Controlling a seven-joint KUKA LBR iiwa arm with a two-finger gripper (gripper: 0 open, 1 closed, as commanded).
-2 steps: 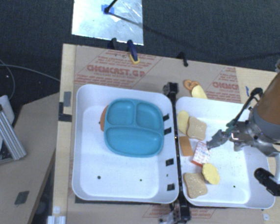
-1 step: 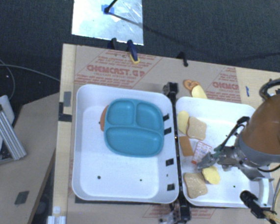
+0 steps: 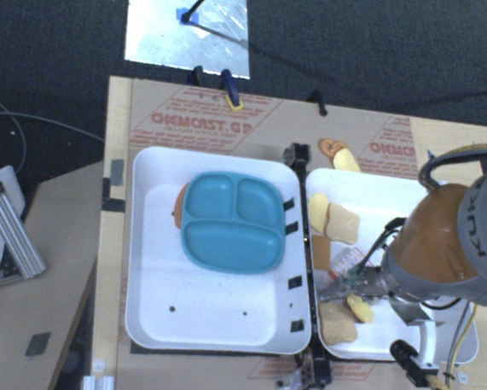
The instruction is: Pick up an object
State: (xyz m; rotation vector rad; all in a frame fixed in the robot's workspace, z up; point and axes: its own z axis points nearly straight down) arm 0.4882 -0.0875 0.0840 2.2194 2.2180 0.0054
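Observation:
The right bin (image 3: 373, 187) holds several toy food pieces: a pale yellow piece (image 3: 318, 210), a tan bread slice (image 3: 342, 222), a brown piece (image 3: 320, 253), a small yellow piece (image 3: 358, 310) and a tan piece (image 3: 338, 328). My gripper (image 3: 344, 283) is low in this bin's left half, just above the small yellow piece and beside the brown one. The arm's orange band (image 3: 432, 238) hangs over the bin's right part and hides what lies under it. I cannot make out anything held.
The left bin (image 3: 206, 315) holds a blue divided plate (image 3: 232, 221) with an orange thing (image 3: 178, 205) peeking out at its left edge. A yellow piece (image 3: 347, 161) and an orange piece (image 3: 330, 146) lie on the cardboard behind the right bin. Black clips line the wall between the bins.

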